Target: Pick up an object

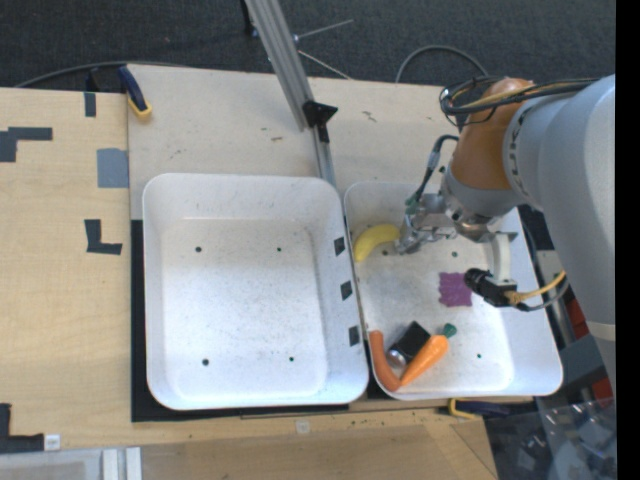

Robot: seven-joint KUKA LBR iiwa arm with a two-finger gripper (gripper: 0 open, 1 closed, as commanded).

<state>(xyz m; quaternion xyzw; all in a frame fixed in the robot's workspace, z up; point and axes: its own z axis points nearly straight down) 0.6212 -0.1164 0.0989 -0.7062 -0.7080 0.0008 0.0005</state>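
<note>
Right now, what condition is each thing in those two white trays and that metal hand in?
Left bin: sitting flat, beside the right bin.
Right bin: sitting flat, with objects inside.
Banana: lying at the right bin's far-left corner, beside the gripper.
Gripper: lowered into the right bin.
Purple piece: lying flat.
Carrot: lying tilted, near the front edge.
Black block: lying against the carrot.

**Bench carries two white bins, side by side**

We're looking down on a pale wooden bench (60, 268), grey tape patches (112, 166) scattered over its left side. Sitting on it, centre frame, the big left bin (160, 298), resting on a dark mat (137, 318) that peeks out along its left and lower edges. Touching it on the right, the smaller right bin (520, 368). Up at the upper left, a blue-and-yellow clamp (135, 93) grips the bench edge.
</note>
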